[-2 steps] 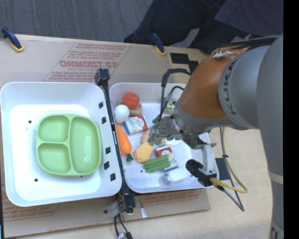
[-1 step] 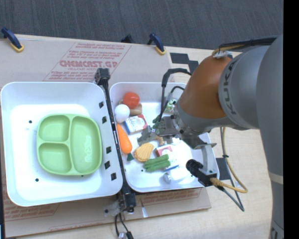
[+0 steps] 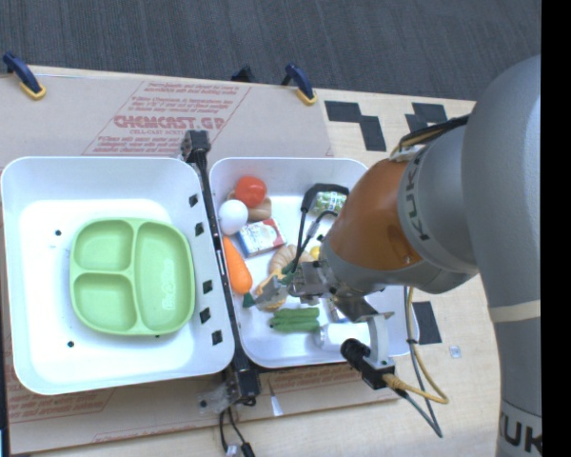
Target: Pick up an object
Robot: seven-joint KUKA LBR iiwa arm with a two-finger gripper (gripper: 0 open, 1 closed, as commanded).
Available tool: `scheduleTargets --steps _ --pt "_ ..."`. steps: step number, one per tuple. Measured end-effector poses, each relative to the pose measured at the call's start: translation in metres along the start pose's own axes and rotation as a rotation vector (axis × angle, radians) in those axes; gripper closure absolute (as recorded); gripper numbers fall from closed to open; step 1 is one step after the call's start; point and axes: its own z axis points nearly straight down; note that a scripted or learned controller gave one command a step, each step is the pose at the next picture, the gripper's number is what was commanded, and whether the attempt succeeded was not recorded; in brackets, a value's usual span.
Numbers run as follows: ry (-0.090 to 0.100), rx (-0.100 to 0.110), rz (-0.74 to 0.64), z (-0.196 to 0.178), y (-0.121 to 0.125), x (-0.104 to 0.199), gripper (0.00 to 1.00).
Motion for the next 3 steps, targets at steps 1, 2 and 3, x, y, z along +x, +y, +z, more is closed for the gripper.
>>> scheduleTargets --steps 1,2,3 --pt "-0.001 -0.001 -0.006 -0.010 0.001 0.000 1.00" --pt "-0.002 -0.007 0.000 -0.189 -0.007 0.017 1.00" --pt "0.000 0.002 0.001 -0.038 0.026 0.006 1.00"
